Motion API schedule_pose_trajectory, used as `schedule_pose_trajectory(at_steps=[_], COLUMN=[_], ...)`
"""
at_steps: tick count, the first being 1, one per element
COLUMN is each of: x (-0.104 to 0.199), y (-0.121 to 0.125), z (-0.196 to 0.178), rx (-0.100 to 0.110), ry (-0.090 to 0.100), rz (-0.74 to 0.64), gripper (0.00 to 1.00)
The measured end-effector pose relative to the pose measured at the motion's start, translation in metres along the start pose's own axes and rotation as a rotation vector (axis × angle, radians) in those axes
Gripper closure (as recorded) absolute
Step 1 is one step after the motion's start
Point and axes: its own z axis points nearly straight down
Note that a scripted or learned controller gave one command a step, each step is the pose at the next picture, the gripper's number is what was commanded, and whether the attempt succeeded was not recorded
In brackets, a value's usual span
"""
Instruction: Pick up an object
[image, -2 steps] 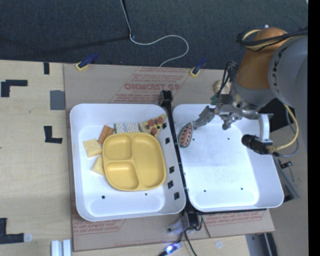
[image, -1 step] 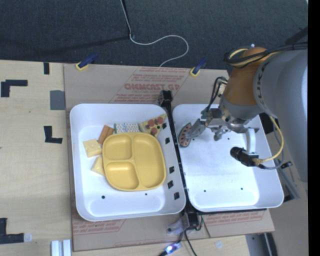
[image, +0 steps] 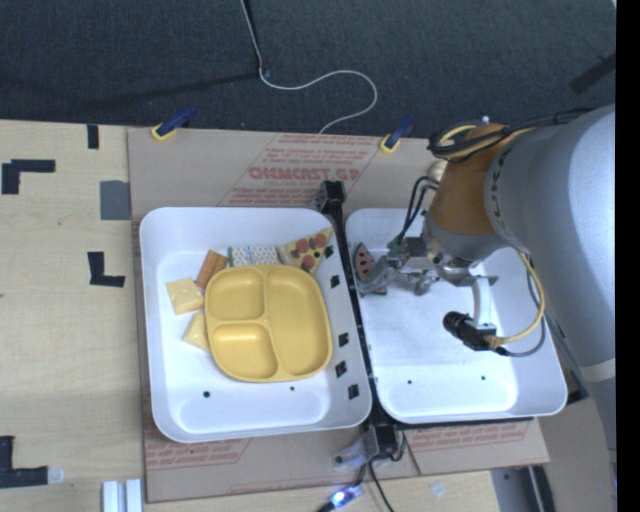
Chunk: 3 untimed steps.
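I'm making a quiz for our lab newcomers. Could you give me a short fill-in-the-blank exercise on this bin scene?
1. The yellow divided plate lies in the ___ bin.
2. The plate has ___ compartments.
3. The gripper is over the ___ bin.
4. The band above the arm's wrist is ___.

Missing words: left; three; right; orange.

Glossy white plastic bins (image: 170, 400); matt yellow plastic tray (image: 268, 322); cardboard base (image: 290, 170).
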Motion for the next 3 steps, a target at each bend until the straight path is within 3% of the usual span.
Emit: schedule_pose_trajectory(at_steps=[1, 3], x=[0.001, 0.005], y=[0.001, 0.002], z=[-0.013, -0.118], rx=[-0.002, -0.009], ry=[0.001, 0.001], rz=[-0.001, -0.001], gripper=[1.0, 1.0])
